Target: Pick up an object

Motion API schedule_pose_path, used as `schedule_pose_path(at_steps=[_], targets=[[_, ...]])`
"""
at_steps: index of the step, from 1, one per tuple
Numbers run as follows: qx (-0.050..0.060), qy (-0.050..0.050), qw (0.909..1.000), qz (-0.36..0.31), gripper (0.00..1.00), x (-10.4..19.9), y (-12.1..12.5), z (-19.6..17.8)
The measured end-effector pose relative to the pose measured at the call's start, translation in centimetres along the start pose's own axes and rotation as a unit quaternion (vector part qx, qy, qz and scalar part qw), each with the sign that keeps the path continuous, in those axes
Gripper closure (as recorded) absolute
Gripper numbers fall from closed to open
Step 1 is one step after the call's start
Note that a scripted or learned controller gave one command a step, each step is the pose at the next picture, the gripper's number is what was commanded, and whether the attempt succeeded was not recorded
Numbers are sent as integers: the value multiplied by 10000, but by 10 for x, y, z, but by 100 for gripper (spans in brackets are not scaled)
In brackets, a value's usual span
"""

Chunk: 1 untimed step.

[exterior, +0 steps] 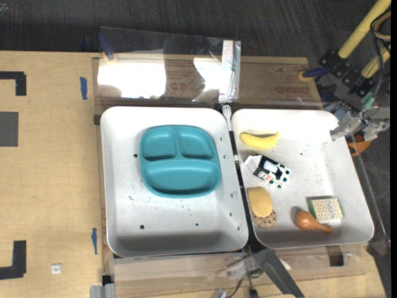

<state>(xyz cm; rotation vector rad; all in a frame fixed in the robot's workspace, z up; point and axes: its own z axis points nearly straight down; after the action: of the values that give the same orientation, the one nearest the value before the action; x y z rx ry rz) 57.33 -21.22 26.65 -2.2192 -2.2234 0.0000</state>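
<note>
The gripper sits at the far right edge of the right bin, low over the rim near the bin's back corner; from where I stand its end is a small grey shape against the clutter of cables, and I cannot tell how it is set. Nothing is seen held in it. Every candidate for the pick lies to its left and toward the front of the same bin. Nearest is the banana, a smooth yellow curved piece lying flat close to the divider, its long axis running across the bin, left to right. Just in front of it lies a small white card with black dice spots, flat and thin, likely hard to get under. Farther forward is a tan rounded cookie-like piece, matte and slightly domed, touching the divider side. At the front right a patterned square block rests against a brown gourd-shaped piece, glossy, with its neck pointing right. The left bin holds a teal divided plate, smooth plastic, three compartments. In my judgement the banana offers the shortest reach, and the grip should close across its width.
</note>
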Motion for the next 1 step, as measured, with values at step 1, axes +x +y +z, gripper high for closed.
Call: schedule_pose_path(at_steps=[1], targets=[[39,13,10000,-5,0,39,-28,126]])
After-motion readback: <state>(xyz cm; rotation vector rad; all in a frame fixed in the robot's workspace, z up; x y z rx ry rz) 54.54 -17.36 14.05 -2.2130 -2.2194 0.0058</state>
